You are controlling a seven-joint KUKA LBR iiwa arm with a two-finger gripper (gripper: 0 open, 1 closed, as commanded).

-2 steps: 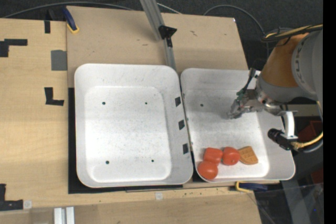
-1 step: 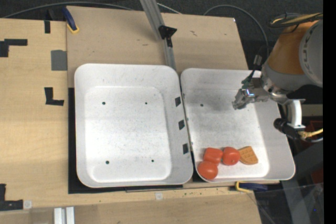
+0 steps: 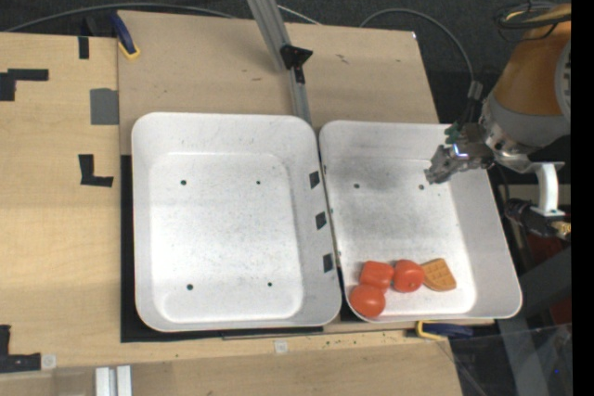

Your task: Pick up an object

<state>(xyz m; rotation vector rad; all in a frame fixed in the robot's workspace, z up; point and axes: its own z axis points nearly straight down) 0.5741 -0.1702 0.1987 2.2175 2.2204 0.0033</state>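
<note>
Overhead, camera view: gripper (image 3: 440,170) sits over the upper right part of the right bin (image 3: 390,162), reaching in from the right; nothing visible between its tips. State of grasping part: cannot tell at this resolution. Objects cluster at the near edge of the same bin, well apart from the gripper: three red pieces (image 3: 382,283) touching one another, orange piece (image 3: 439,274) just beside them. Left bin (image 3: 223,218) adjoins on the counter (image 3: 56,199).
</note>
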